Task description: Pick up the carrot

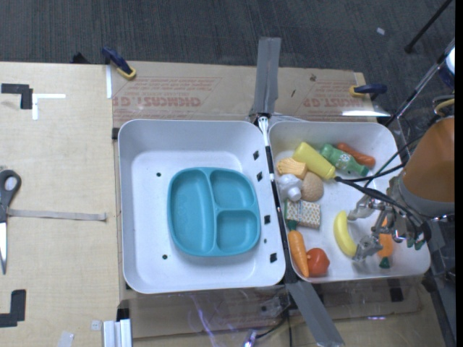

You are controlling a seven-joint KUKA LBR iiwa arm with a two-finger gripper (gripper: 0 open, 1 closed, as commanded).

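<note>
Brown cardboard covers the surface (181, 92) under two white bins, with dark carpet beyond. The tapered orange carrot (297, 252) lies in the right bin's (405, 270) near-left corner, beside a red tomato (317, 260), long axis near-far. The tool (372, 231) hangs apart from it, released.

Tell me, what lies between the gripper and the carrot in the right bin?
In the camera view, the banana lies between the gripper and the carrot. A red tomato sits right beside the carrot, slightly below that line.

orange-banded arm (438, 168), black cables, silvery metal gripper (370, 231)
</note>
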